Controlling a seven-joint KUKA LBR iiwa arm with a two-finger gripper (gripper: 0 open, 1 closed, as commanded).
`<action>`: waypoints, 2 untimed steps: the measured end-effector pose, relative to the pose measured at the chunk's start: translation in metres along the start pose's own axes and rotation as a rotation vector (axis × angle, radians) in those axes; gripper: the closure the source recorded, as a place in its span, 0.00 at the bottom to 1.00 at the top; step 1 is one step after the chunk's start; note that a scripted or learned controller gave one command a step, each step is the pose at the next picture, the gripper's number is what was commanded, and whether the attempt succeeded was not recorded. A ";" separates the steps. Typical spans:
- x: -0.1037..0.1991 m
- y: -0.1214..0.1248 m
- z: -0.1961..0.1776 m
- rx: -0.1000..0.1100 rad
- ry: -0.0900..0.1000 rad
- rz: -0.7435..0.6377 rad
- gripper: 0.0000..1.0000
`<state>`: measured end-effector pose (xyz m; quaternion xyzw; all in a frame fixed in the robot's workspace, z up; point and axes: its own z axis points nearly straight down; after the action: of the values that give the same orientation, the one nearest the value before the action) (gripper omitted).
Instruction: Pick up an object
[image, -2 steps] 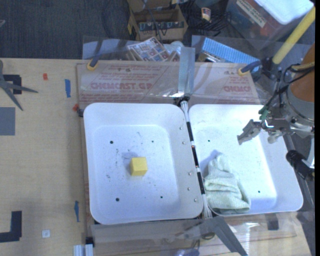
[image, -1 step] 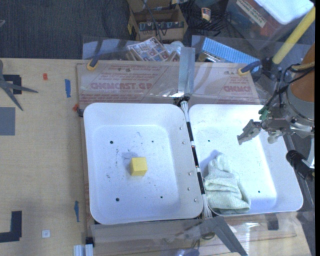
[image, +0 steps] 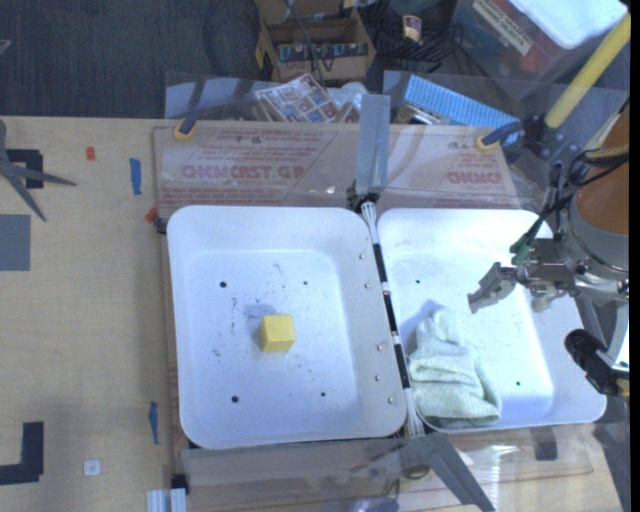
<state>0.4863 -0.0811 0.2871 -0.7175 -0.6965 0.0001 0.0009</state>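
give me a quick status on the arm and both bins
Gripper over right bin, nothing between its fingers. Crumpled cloth lies below it by the divider. Yellow block sits alone in left bin. Nothing in the way.

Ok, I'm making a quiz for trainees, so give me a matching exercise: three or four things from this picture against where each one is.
Things:
1. yellow block
2. crumpled cloth
3. gripper
4. blue tape strip

Places:
A. above the right bin
B. on the bench left of both bins
C. middle of the left bin
D. near corner of the right bin, by the divider

Pairs: 1-C, 2-D, 3-A, 4-B
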 end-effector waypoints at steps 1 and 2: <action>0.063 -0.009 0.096 -0.001 -0.001 -0.080 0.00; 0.121 0.081 0.102 -0.005 -0.002 -0.355 0.00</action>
<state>0.5709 0.0371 0.1850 -0.5834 -0.8122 -0.0012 -0.0016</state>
